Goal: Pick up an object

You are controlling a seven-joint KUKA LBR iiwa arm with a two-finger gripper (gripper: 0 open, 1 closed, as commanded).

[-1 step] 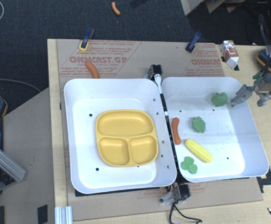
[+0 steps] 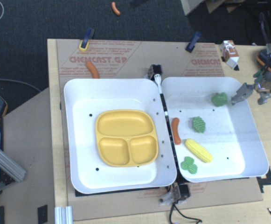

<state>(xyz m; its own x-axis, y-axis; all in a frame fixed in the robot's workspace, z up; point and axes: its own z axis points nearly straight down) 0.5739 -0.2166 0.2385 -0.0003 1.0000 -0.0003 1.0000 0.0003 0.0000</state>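
Green toy food (image 2: 219, 98) lies near the right bin's (image 2: 247, 129) far right corner, just beside the gripper (image 2: 241, 94). Whether the gripper is open or closed cannot be told. Nothing appears lifted; the pick remains undone.

gripper (image 2: 244, 93): grey metal, angular finger, paler tip
wrist hardware: dark grey, blocky, small teal-green and orange bits

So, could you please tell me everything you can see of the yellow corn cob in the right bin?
The corn cob looks like a bright yellow plastic toy, elongated, with a bumpy kernelled surface. It lies flat and diagonally on the floor of the right bin, one end pointing up-left, the other down-right. A green leafy piece sits just below its upper-left end, close, though contact is unclear. The gripper is well away, near the bin's far right corner.
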